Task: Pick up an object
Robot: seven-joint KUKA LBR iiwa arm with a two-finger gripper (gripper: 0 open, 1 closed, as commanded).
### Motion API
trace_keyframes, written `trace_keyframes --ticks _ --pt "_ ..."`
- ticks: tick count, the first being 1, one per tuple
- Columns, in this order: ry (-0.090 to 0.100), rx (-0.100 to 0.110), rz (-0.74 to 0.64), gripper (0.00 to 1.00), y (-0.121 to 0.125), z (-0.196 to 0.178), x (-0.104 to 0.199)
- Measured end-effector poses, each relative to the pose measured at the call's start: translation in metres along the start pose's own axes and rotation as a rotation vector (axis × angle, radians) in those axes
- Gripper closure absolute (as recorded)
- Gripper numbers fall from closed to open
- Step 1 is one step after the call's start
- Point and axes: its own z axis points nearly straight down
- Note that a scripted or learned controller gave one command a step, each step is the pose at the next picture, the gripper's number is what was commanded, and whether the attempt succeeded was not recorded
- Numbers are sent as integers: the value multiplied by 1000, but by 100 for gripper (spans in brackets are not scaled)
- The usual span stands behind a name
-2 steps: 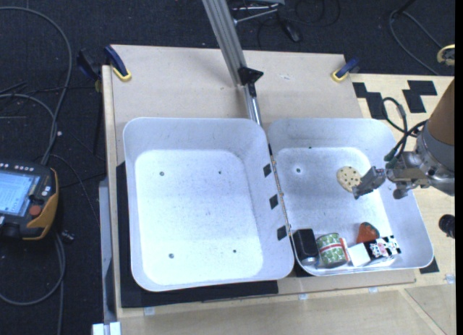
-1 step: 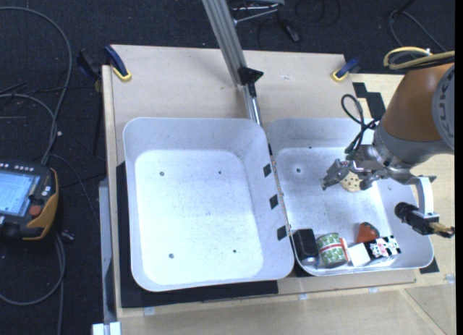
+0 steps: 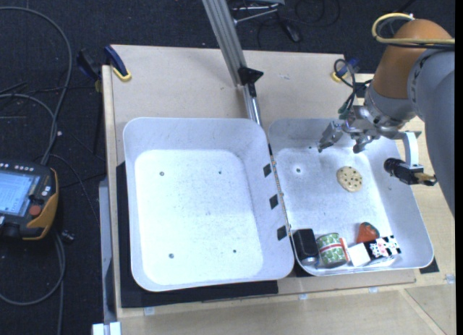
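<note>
My gripper (image 3: pixel 341 143) hangs over the far part of the right bin (image 3: pixel 289 138), its fingers spread open with nothing between them. A round tan cookie-like disc (image 3: pixel 349 179) lies on the bin floor just in front of the gripper, apart from it. Along the bin's near edge sit a black block (image 3: pixel 304 243), a green can (image 3: pixel 331 249), a small white block (image 3: pixel 358 255), a red piece (image 3: pixel 368 231) and a white-and-black patterned piece (image 3: pixel 385 248).
The left bin (image 3: pixel 137 145) stands beside the right one, and their rims meet in the middle. A slanted metal pole (image 3: pixel 224 30) rises from the bench's far side. Clamps (image 3: pixel 116 66) sit at the bench's far corners.
</note>
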Motion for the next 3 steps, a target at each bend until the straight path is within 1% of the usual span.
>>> trace_keyframes --ticks 1,2,3 --pt "1 -2 -3 0 -45 -7 57" --pt "-1 -2 2 0 0 31 9" --pt "1 -5 -3 0 -39 29 78"
